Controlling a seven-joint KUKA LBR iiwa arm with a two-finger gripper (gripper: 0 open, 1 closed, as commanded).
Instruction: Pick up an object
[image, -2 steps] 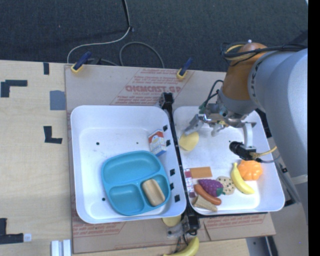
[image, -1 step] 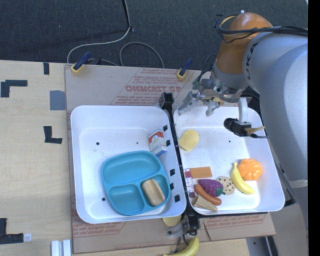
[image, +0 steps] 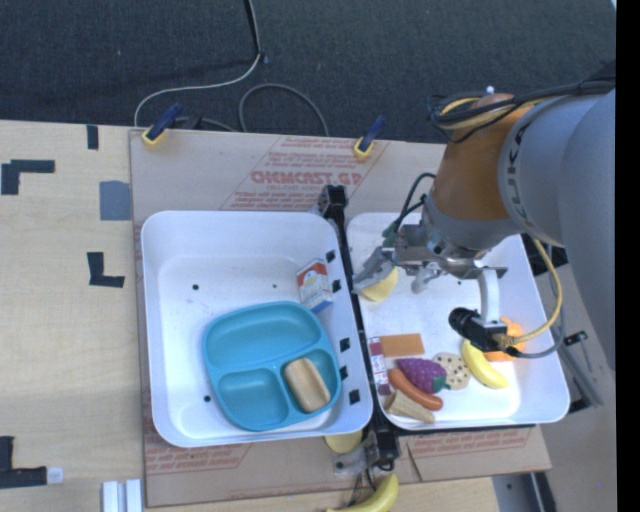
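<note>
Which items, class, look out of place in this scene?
A banana lies on the bench below both bins, and a yellowish item sits wedged under the left bin near its front edge. Both are outside the bins, unlike the other food.

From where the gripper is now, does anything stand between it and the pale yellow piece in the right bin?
Nothing visible does. The gripper sits directly over the pale yellow piece near the right bin's upper left corner. The other food items, such as the banana, lie farther toward the bin's front.

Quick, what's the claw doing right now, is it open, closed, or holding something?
Claw: over the right bin's upper left, by a yellowish piece; open or shut cannot be told from this view.
</note>
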